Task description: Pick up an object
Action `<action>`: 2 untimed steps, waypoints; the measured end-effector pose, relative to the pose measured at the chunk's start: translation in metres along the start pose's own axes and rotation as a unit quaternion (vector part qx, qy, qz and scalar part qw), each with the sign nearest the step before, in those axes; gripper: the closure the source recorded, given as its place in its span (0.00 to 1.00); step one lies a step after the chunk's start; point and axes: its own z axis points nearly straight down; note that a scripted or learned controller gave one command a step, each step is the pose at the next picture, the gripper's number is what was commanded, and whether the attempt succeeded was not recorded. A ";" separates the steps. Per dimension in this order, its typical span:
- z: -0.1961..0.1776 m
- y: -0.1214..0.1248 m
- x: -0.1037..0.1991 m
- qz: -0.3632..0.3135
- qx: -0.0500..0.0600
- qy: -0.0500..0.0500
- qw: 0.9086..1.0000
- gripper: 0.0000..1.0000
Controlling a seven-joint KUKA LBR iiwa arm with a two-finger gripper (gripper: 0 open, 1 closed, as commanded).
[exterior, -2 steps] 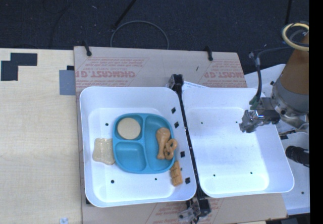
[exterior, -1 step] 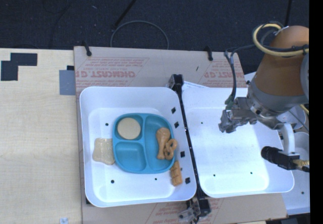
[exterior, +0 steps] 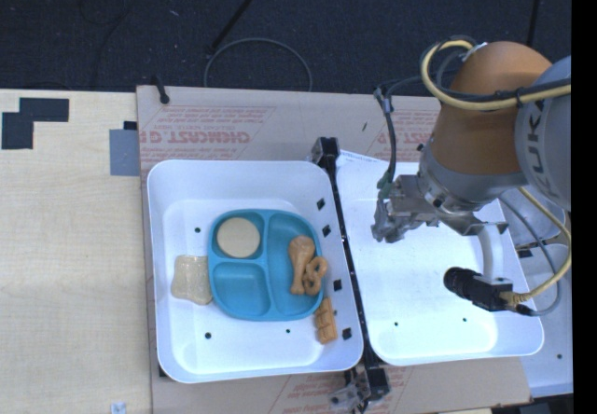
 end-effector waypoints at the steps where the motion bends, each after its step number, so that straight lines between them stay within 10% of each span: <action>1: 0.001 0.001 0.056 0.000 0.000 0.000 1.000 1.00; 2: 0.018 -0.007 0.099 0.001 0.001 -0.001 1.000 1.00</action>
